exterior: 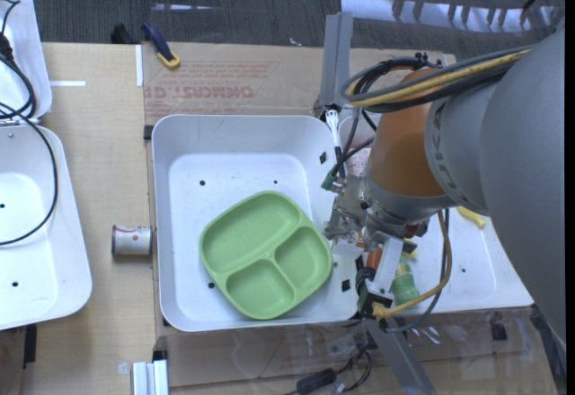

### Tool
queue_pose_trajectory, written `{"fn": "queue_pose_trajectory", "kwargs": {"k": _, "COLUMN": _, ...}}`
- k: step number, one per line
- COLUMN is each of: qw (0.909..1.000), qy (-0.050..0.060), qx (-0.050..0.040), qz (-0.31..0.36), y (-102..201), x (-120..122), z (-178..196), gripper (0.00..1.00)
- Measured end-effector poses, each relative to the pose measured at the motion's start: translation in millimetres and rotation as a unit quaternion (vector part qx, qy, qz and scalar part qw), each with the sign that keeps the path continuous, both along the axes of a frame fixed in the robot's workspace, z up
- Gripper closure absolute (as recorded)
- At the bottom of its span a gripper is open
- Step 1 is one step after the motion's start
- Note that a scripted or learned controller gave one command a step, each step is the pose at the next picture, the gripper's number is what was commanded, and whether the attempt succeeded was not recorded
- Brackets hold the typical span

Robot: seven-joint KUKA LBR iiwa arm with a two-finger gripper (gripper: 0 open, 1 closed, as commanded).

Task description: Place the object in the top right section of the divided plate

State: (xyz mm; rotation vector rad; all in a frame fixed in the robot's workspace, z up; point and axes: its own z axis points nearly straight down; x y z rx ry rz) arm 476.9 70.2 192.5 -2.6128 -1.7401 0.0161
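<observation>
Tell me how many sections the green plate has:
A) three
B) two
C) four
A: the plate shows one large section and two smaller ones, split by ridges.

One green divided plate [265, 254], three sections; one small can [132, 241].

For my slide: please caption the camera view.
Robot arm reaches over the right bin; a green divided plate lies in the left bin.
</observation>
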Motion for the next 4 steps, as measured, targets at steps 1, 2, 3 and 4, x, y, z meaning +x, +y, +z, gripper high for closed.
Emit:
{"fn": "queue_pose_trajectory", "kwargs": {"k": 1, "qw": 1.0, "qy": -0.002, "qx": -0.0002, "qz": -0.004, "y": 33, "x": 1, "z": 29, "gripper": 1.0}}
{"fn": "queue_pose_trajectory", "kwargs": {"k": 2, "qw": 0.9999, "qy": -0.002, "qx": -0.0007, "qz": 0.015, "y": -15, "x": 2, "z": 156, "gripper": 1.0}}
{"fn": "queue_pose_trajectory", "kwargs": {"k": 3, "qw": 0.9978, "qy": 0.0, "qx": 0.0003, "qz": 0.066, "y": -62, "x": 18, "z": 138, "gripper": 1.0}}
{"fn": "queue_pose_trajectory", "kwargs": {"k": 4, "qw": 0.987, "qy": -0.002, "qx": 0.0008, "qz": 0.161, "y": -106, "x": 3, "z": 172, "gripper": 1.0}}
